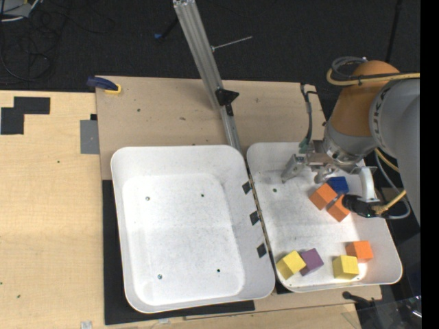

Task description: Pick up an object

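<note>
Orange block (323, 196), probably light rigid foam best pinched across two flat faces, lies in the right bin (274, 157) just below and to the right of the pincer (302, 164), whose fingers appear spread and hold nothing

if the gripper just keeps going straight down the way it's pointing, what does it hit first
Probably the bare floor of the right bin. The gripper hangs over its upper part, left of the blue block and the orange blocks. Depth is unclear from this slanted view, so it might clip those blocks.
</note>
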`<state>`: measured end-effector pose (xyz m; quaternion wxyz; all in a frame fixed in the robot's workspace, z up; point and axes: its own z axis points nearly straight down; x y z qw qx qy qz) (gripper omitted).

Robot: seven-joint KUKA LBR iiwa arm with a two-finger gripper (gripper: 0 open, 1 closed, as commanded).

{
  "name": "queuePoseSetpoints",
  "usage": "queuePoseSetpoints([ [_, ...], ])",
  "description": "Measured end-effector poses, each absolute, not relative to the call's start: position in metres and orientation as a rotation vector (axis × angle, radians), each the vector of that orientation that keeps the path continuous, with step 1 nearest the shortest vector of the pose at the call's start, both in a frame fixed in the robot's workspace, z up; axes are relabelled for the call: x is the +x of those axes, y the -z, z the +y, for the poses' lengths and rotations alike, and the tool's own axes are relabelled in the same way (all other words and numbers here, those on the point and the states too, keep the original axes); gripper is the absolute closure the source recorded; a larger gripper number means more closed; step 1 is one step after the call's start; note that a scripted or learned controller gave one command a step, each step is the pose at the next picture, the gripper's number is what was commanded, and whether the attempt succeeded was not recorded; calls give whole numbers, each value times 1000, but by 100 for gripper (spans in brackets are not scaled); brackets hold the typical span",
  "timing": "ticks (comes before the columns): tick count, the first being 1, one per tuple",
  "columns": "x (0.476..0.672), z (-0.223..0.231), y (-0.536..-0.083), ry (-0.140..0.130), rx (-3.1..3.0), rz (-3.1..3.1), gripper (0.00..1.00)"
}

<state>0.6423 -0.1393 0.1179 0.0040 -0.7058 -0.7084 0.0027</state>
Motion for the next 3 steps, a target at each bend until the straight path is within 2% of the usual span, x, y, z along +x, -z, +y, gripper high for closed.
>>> queuePoseSetpoints([
  [1,644,-140,-132,-3,-2217,-2221,100],
  [2,654,-145,-190,4,-2224,-2224,100],
  [3,654,-146,-206,1,-2221,-2223,100],
])
